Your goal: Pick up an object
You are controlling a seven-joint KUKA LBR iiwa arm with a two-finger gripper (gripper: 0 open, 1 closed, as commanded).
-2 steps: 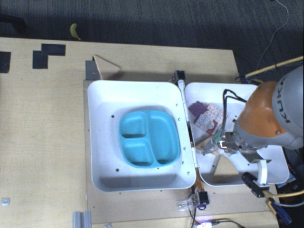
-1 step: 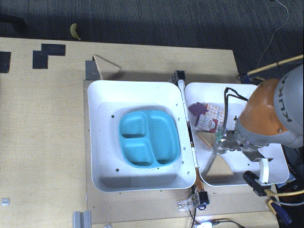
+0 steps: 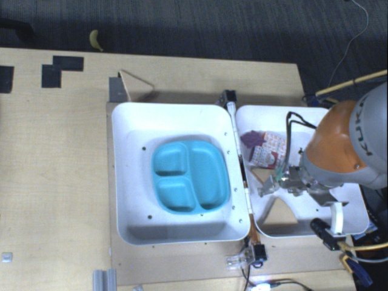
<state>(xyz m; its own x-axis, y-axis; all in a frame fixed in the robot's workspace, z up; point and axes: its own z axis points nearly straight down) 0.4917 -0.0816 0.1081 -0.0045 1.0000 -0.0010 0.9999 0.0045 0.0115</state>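
The arm (image 3: 342,144) is the nearest thing to the lens, its orange band bulging up over the right bin (image 3: 357,220), grey wrist just below it. Under that wrist the claw (image 3: 280,180) reaches left and down into the bin; I cannot tell from here how it is set, as the metal parts blur together and the wrist covers much of them. Nothing can be seen gripped in it. Just beside the claw, up and to the left, lies a packet (image 3: 270,149) with a white and red printed face, and touching its left end a dark purple thing (image 3: 252,140). These sit in the upper left part of the right bin, close to the divide between the bins. Below the claw a tan wedge (image 3: 280,214) lies on the bin floor, and another tan piece (image 3: 260,175) shows under the packet. A black cable (image 3: 296,119) loops up from the wrist. The left bin (image 3: 130,162) sits touching the right one and holds a blue tray (image 3: 191,176) with three compartments, lying flat near its middle. Both bins rest on the pale wooden worktop (image 3: 54,180), which carries black tape marks (image 3: 60,70) at its far left. Beyond it is dark carpet (image 3: 212,17).
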